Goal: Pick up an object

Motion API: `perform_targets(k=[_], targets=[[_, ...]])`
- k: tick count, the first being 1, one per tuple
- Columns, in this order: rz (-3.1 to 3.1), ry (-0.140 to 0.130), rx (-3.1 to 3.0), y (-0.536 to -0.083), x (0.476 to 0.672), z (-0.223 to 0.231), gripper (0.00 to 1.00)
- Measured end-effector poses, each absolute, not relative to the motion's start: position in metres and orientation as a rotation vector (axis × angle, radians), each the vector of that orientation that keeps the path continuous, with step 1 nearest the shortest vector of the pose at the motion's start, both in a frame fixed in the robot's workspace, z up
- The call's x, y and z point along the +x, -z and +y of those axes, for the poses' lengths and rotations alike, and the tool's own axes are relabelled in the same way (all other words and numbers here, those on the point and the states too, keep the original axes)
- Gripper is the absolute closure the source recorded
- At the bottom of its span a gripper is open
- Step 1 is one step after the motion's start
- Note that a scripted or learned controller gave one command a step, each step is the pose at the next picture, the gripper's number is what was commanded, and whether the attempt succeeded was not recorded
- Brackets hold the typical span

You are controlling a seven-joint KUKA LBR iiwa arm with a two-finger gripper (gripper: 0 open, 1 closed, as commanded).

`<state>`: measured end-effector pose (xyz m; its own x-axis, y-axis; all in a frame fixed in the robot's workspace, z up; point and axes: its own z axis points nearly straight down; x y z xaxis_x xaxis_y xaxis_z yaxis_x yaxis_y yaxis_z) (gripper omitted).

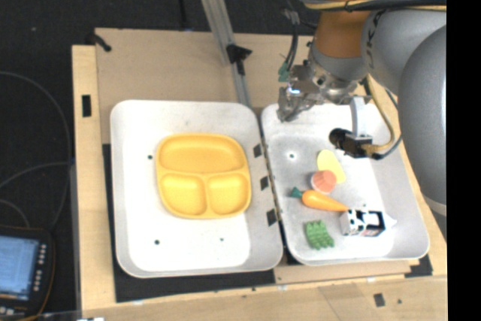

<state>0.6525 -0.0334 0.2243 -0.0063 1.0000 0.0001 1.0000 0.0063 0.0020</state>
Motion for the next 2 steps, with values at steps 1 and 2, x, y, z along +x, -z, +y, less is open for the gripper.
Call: perform_targets(k=[1, 2], targets=[[2.228, -0.003, 2.214, -0.221, 0.661, 0.015, 1.0], [2.229, -0.006, 2.212, -0.242, 0.669, 0.067, 1.0]])
